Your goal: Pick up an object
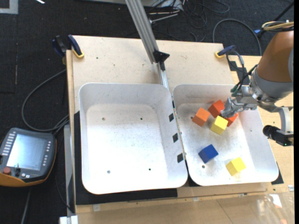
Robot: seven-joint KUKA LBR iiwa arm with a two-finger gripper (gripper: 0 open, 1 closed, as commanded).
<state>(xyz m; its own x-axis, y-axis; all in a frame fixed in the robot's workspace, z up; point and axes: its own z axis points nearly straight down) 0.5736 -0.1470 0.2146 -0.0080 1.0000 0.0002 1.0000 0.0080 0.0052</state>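
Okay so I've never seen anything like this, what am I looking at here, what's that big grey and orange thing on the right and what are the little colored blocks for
You are looking down at a slant from a camera fixed above a workbench. The grey and orange thing is a robot arm; its gripper, a two-finger claw, reaches into the right white bin. That bin holds small blocks: an orange block, a red-orange block, a yellow block beside the gripper, a blue block and a second yellow block. The arm's job is to pick one up. The gripper is down among the cluster, but I cannot tell whether it grasps anything. The left white bin sits alongside, and a handheld control pad lies on the floor.

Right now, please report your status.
Gripper low in right bin, over red cube. Nothing seen held. Yellow cube and orange cube crowd it.
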